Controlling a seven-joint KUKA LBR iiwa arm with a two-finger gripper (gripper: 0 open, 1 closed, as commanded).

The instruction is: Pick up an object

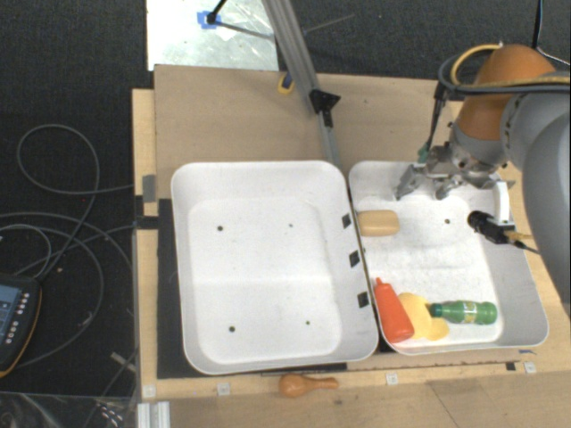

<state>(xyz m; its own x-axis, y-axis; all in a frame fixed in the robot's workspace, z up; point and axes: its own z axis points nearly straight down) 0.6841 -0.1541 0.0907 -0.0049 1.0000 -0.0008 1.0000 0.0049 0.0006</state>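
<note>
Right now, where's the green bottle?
The green bottle lies on its side near the right bin's front edge, beside the yellow object.

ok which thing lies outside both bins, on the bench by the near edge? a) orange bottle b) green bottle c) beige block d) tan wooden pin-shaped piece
d: the tan wooden pin-shaped piece lies on the bench below the left bin, while the other three lie in the right bin.

bench bears two bins, wooden pear.
</note>
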